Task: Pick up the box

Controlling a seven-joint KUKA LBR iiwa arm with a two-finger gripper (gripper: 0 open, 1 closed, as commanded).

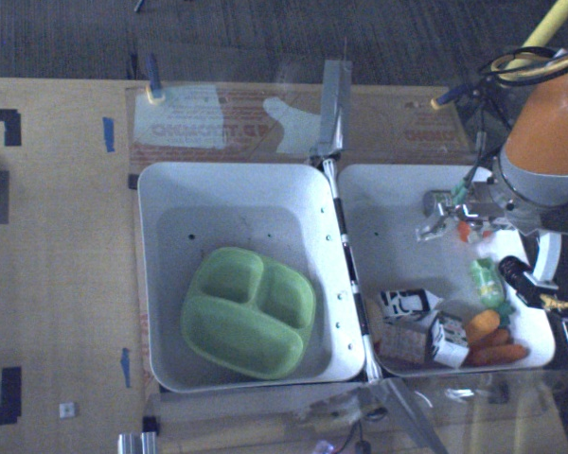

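We hover our hand point(442, 218) over the right bin point(388, 197), its grip impossible to tell, while the box point(405, 340) lies against the near wall.

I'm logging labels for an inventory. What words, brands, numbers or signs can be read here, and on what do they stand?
None can be read for certain.
Clear sheet behind the left bin: reddish lettering, seemingly upside down, too blurred.
Same sheet behind the right bin: reddish print at, too blurred.
Black-and-white box: bold markings, no legible words.
Small carton: dark print, too small.
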